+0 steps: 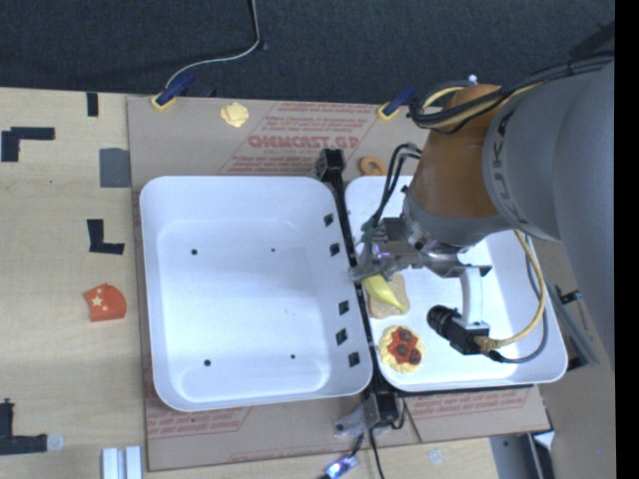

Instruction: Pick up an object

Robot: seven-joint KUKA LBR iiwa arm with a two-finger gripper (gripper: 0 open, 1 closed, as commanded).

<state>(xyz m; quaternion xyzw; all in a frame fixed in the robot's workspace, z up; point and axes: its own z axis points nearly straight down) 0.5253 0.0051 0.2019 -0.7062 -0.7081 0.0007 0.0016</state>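
Toys lie in my right bin (529, 372): nearest the front edge sits a round yellow toy with red spots (401, 348), close to the bin's left wall and front corner. Just behind it, against the same left wall, lies a pale yellow toy (385, 293), a banana shape resting on something tan. My gripper (376, 259) hangs directly over the back end of that yellow toy, at the wall that divides the two bins; from above I cannot tell how it is set, nor whether it touches the toy. My grey arm (559, 158) with its orange band (454, 158) covers most of the right bin's back half, and a black cylinder with a cable (454, 329) hangs beside the wrist over the bin's middle.

The left bin (160, 267) stands beside it, touching along the divider with black clips (344, 267).

Out on the worktop (50, 267), a small red toy (106, 302) lies well to the left of the left bin. Farther back, a small yellow toy (235, 115) sits on the cardboard sheet (300, 138) behind the left bin, and a small tan ring (370, 166) lies at the back edge of the right bin.
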